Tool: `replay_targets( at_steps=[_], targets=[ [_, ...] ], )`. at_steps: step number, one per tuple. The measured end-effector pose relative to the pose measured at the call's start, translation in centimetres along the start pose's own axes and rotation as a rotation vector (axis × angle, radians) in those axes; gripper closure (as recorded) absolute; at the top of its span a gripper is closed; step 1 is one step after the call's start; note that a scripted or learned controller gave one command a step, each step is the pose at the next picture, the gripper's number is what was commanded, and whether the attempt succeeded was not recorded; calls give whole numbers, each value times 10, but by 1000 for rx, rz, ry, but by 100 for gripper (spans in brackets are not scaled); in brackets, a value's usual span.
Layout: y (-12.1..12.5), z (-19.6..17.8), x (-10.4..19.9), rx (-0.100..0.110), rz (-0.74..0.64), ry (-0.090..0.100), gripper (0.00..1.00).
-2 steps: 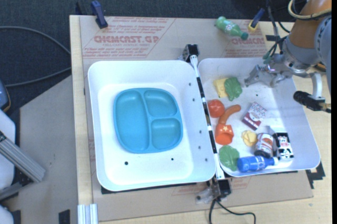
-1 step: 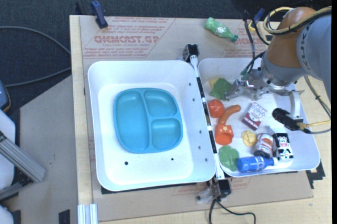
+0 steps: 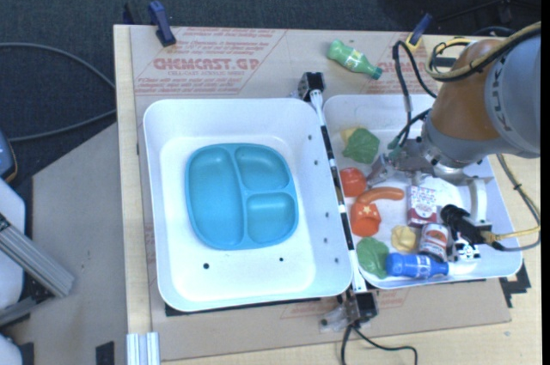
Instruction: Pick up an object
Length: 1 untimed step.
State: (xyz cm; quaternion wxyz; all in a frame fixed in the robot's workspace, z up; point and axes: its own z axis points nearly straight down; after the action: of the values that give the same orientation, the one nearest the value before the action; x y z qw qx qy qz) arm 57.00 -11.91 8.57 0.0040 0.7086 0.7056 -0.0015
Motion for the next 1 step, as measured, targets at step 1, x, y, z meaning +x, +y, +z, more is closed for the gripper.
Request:
replay_targets(
  at_steps=[1],
  targets=[
    [7,1,-24,2,-4,6,0]
  ],
)
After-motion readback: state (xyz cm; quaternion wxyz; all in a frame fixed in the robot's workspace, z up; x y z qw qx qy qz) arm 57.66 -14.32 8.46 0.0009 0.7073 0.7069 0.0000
